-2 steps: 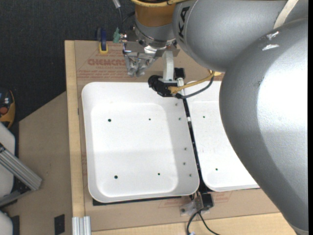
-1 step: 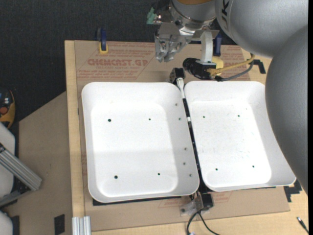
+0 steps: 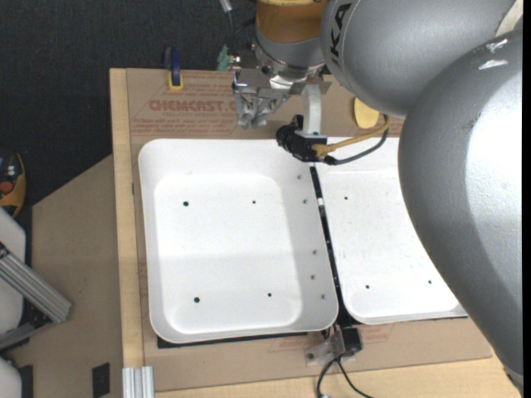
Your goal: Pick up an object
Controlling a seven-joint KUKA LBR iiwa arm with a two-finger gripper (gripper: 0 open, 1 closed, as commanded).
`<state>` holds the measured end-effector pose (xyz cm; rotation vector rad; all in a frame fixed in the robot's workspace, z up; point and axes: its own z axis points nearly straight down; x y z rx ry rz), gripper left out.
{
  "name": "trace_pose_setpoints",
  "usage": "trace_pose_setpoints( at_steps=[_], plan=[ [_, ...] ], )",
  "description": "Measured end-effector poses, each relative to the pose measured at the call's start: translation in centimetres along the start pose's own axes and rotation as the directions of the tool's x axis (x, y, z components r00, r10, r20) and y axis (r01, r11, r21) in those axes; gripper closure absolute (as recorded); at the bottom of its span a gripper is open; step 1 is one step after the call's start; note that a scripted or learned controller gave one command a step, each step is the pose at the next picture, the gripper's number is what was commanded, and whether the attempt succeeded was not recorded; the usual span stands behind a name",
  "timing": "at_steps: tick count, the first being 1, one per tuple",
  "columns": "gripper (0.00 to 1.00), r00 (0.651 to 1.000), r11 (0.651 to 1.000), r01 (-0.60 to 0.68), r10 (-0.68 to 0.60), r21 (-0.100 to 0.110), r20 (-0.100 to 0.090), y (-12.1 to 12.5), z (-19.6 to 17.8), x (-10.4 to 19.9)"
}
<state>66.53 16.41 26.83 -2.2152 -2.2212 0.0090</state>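
where the brown surface (image 3: 124,222) began at nine o'clock, a metal rail (image 3: 33,293) lay off its left side, toward eight o'clock. a blue clamp (image 3: 174,69) sat on the surface's far edge at about eleven o'clock, and red lettering (image 3: 187,106) ran across the board just beside it. the left bin (image 3: 224,247) took up the middle of the view, its white floor marked by four small dark dots. at twelve o'clock from that bin, the hand (image 3: 251,116) hung over the lettered strip of the surface, just beyond the bin's far rim rather than over its floor. whether the hand was apart or together could not be told. the object to be picked could not be made out in either bin. the orange band (image 3: 286,7) sat above the hand. a black plug (image 3: 344,342) with its cable lay at six o'clock, near the bins' front corners. the right bin (image 3: 390,247) lay against the left one along a dark seam, toward three o'clock. the grey arm (image 3: 448,98) swept in from one to four o'clock and covered that bin's right part.
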Motion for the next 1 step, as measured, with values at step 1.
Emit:
trace_pose_setpoints(
  at_steps=[1],
  plan=[
    [1.00,1.000,1.000,-0.006,0.006,-0.016,-0.001,0.16,-5.86,-2.90]
  ],
)
